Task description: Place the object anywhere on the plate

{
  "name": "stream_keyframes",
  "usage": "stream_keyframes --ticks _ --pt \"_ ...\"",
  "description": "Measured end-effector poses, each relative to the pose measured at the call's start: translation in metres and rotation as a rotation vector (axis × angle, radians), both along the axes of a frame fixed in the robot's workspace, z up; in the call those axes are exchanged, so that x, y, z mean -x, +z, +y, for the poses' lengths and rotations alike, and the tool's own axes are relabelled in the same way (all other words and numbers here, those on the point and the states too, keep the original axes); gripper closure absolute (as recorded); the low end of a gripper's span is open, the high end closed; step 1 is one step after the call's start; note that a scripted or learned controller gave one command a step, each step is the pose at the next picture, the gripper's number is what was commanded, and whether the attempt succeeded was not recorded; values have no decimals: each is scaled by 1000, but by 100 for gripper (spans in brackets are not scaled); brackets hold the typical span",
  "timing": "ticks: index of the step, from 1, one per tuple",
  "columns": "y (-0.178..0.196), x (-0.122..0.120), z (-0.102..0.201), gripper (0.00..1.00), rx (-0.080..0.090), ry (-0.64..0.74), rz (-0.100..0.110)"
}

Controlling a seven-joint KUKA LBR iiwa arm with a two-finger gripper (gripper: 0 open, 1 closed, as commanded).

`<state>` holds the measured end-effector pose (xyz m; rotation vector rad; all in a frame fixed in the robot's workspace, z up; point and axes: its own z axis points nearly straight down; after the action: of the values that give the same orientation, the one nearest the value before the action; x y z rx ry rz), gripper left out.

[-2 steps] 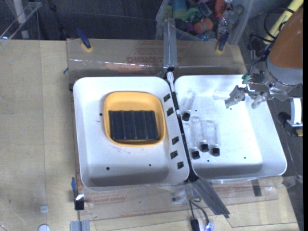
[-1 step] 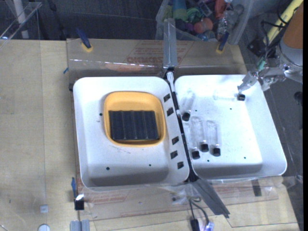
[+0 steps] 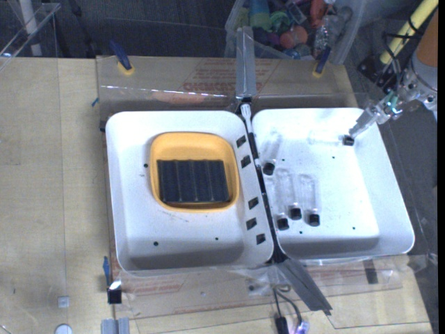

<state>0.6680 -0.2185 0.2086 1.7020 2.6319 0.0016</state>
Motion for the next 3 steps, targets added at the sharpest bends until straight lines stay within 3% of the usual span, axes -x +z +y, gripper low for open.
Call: stream_keyframes --ticks 2,3 --pt "22 7 2 0 1 551 1" --pt "53 8 -4 0 5 771 -2"
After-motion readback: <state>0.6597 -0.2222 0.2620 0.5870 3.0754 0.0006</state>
